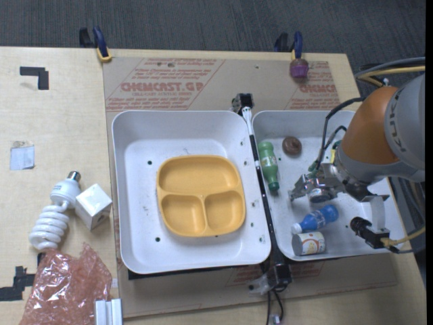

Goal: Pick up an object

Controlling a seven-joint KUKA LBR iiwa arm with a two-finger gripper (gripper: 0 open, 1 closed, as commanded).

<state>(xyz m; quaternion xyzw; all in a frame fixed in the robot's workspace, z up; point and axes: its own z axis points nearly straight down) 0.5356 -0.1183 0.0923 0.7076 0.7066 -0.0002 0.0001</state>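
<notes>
Gripper (306, 188) over right bin (284, 124), jaw state unclear. Blue bottle (319, 219) just below; off-centre descent could knock it away w/o grasp.

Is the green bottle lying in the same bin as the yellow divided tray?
No. The green bottle lies in the right bin, along its left wall, while the yellow divided tray sits in the left bin.
</notes>
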